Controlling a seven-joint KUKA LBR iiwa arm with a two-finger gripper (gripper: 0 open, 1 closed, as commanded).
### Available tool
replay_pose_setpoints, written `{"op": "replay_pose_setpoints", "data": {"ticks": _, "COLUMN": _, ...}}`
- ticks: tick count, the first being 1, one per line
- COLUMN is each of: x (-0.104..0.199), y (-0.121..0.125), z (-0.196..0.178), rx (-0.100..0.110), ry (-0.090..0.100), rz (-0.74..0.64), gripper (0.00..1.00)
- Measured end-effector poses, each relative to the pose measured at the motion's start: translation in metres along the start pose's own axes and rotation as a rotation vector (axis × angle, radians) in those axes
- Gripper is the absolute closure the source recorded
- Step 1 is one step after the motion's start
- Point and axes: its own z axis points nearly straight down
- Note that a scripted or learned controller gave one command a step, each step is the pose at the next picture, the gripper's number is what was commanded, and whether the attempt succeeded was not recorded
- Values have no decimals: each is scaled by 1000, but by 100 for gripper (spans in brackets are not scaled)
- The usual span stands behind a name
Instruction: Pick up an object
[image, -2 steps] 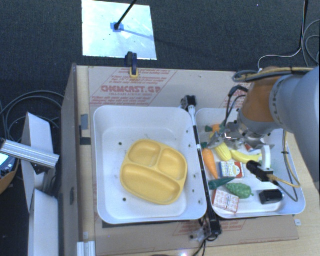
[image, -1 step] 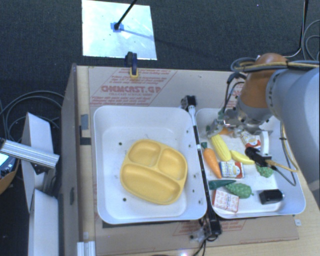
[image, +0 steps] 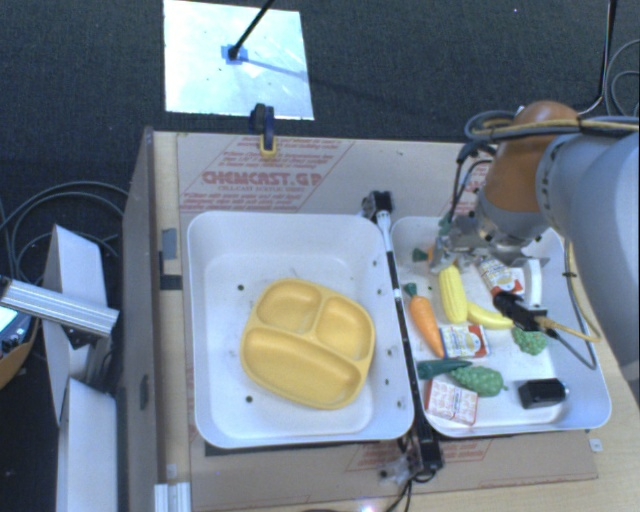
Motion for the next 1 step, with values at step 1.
{"op": "replay_pose_setpoints", "data": {"ticks": 1, "x": 67, "y": -52, "z": -94, "rx": 1, "ry": 3, "rz": -4, "gripper": 100}}
